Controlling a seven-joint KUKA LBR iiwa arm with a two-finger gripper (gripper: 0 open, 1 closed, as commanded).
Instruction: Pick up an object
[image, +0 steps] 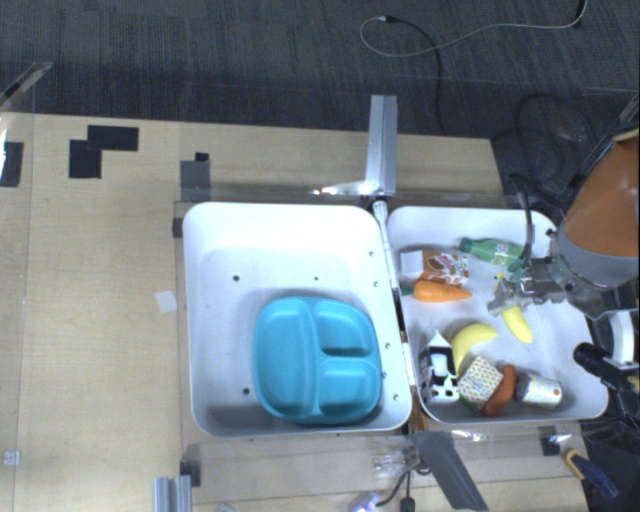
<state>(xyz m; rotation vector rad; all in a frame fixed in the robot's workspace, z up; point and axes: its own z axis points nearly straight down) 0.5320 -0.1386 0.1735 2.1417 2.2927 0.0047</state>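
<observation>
My gripper (512, 291) hangs over the right bin (580, 330), just above and slightly left of a small yellow banana (517, 325). A green bottle (490, 249) lies behind it near the bin's far wall. To the left lie an orange carrot (441, 292) and a printed snack packet (445, 266). Nearer the front sit a yellow lemon-like fruit (473, 338), a black-and-white cow toy (437, 366), a patterned box (479, 380), a reddish sausage (502, 390) and a white cup (541, 392) on its side. I see nothing held in the gripper.
A blue divided plate (317, 357) lies in the left bin (230, 250), toward its front. A metal post (382, 145) rises behind the divider between the bins. The arm's grey and orange body (603, 215) overhangs the right bin's right side.
</observation>
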